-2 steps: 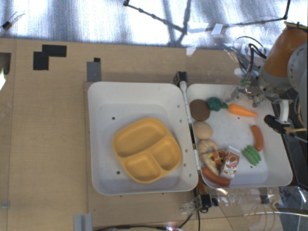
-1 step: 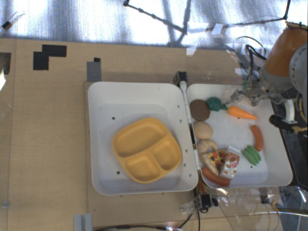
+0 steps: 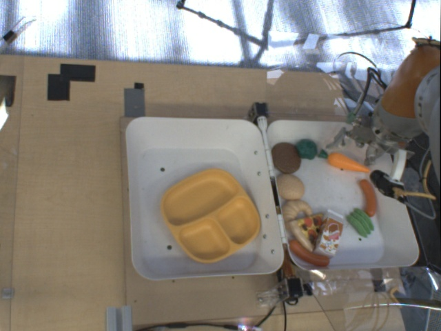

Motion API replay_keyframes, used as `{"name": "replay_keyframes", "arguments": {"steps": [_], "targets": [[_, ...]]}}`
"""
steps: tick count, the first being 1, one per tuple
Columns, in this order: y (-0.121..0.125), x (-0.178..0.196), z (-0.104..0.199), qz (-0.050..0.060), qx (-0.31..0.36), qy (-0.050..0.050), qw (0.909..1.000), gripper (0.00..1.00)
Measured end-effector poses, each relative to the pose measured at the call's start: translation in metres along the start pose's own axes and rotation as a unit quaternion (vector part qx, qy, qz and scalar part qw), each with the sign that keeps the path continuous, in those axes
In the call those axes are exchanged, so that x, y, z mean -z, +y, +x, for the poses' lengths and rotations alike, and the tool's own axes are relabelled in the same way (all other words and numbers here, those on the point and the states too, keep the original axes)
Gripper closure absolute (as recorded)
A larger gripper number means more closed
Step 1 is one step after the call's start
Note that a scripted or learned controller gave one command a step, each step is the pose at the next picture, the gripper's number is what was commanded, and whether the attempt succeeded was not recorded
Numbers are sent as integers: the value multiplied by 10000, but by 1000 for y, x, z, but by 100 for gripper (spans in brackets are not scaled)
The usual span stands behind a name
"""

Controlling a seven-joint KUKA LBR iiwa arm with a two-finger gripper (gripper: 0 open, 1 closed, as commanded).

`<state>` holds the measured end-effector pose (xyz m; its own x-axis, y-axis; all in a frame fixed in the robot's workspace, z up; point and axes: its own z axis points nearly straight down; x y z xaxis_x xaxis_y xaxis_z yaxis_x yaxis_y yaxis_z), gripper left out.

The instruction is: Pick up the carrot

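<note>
While the small orange plastic carrot (image 3: 346, 162) lies in the right white bin (image 3: 393, 250), the gripper (image 3: 364, 135) hovers just behind it, its state untellable

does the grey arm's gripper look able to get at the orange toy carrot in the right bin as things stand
Probably yes. The orange toy carrot lies on bare floor of the right white bin, apart from the dark green broccoli piece on its left, and the gripper sits just above it with nothing between.
</note>
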<state>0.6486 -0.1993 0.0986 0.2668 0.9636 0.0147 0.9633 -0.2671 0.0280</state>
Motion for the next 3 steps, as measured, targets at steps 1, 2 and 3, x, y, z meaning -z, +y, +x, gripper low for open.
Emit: {"name": "replay_keyframes", "arguments": {"steps": [1, 2, 3], "targets": [[-5, -10, 13, 80, -606, -78, 9981, 0], [-6, -11, 6, 94, -1480, -71, 9889, 0], [-3, 2, 8, 63, -1438, -76, 9896, 100]]}}
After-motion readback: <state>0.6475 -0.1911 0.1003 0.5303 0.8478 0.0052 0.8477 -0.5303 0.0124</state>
